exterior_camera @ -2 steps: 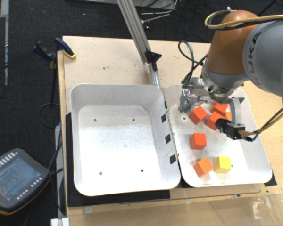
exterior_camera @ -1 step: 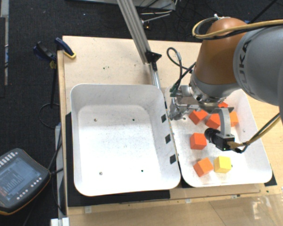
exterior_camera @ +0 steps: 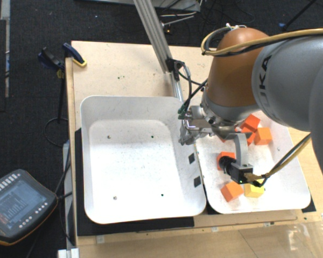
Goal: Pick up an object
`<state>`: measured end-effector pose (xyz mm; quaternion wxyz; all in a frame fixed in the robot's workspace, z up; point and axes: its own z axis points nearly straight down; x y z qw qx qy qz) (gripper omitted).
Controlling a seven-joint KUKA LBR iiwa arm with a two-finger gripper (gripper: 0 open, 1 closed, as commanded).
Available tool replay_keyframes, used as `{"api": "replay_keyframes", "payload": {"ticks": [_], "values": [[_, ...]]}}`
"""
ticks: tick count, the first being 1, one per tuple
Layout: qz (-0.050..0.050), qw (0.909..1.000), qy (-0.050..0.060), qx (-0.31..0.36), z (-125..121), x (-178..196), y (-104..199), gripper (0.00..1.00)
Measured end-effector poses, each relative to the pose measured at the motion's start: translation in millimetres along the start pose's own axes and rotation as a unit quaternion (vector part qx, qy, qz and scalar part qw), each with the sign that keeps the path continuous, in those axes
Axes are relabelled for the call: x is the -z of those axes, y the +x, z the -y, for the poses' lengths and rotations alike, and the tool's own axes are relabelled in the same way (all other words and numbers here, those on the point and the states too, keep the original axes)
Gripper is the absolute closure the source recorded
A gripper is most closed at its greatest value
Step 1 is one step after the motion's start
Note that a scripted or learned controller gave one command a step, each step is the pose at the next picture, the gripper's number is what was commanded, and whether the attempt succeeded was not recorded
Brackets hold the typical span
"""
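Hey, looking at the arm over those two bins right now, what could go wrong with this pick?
1. The gripper sits over the wall where the two bins meet, away from the blocks. Coming down here, it could hit the wall of the right bin or grab nothing.
2. The orange block and yellow block lie close together, so reaching for one may knock the other.

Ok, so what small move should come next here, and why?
Probably a short shift toward the red-orange block before lowering. The arm hangs over the inner edge of the right bin, and the nearest blocks, that one and the orange block, lie just beyond it. Whether anything is gripped is hidden.
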<state>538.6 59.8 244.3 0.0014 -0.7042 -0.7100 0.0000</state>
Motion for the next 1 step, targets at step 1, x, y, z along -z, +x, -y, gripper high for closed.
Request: {"api": "replay_keyframes", "payload": {"ticks": [1], "values": [[0.001,1.0,-0.001,-0.004,-0.8,-0.3,-3.5,0.0]]}}
